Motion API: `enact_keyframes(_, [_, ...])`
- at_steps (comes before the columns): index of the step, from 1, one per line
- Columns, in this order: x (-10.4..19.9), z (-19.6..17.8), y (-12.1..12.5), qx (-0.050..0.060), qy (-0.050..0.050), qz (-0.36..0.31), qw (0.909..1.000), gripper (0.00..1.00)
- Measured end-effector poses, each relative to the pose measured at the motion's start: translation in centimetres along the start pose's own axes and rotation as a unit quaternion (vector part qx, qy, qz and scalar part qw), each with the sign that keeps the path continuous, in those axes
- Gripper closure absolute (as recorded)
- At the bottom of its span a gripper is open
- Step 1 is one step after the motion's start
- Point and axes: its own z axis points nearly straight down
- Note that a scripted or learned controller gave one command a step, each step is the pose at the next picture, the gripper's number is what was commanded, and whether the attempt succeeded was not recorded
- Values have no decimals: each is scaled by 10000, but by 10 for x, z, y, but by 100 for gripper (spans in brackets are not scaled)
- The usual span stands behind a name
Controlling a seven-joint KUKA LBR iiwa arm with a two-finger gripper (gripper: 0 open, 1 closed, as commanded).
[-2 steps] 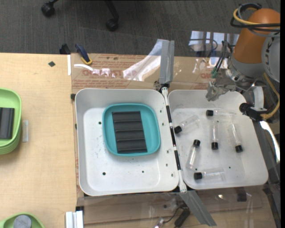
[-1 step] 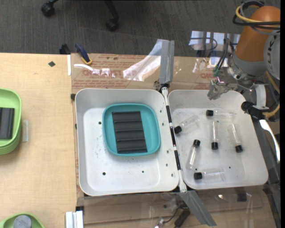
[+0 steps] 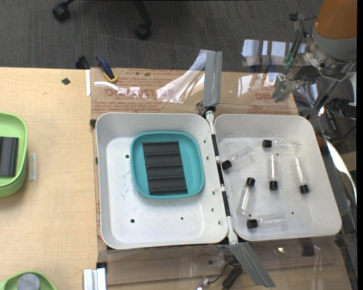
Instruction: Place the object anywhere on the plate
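From my screen I saw a green tray (image 3: 11, 156) at the far left of the wooden table (image 3: 45, 226), with a dark block (image 3: 7, 156) lying in it. A round grey lid (image 3: 28, 281) peeked up at the bottom left corner.

Next came the left bin (image 3: 113, 226), white and shallow. A teal plate (image 3: 168, 165) sat in it, a little above the middle. The plate was square with soft round corners, and four dark grey ridges ran across its inside.

The right bin (image 3: 317, 221) touched the left one along the middle hinge. The things to move were here: small clear tubes with black caps, six of them as far as I could count. They were thin and see-through, so they were hard to spot on the white floor. One tube (image 3: 235, 158) lay tilted near the left wall. One (image 3: 245, 196) leaned lower down. One (image 3: 273, 171) stood up and down in the middle. One (image 3: 299, 176) lay near the right side. One (image 3: 266, 222) lay flat near the bottom. One (image 3: 279, 145) lay near the top. All were apart from each other and none was on the plate.

Behind the bins I saw brown cardboard (image 3: 147, 88), shiny plastic wrap (image 3: 181, 85) and a dark carpet (image 3: 170, 28) with chair wheels (image 3: 62, 9).

At the top right the gripper (image 3: 285, 86) hung past the bin's back edge. Its fingers were spread a little and had nothing between them.
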Motion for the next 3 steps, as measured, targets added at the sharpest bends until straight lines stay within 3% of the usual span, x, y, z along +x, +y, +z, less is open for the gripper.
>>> enact_keyframes(1, [5, 116, 0, 6, 5, -361, 9993, 100])
enact_keyframes(2, [4, 107, 1, 1, 1, -344, 9994, 100])
enact_keyframes(3, [24, 5, 4, -6, -3, -1245, 9922, 100])
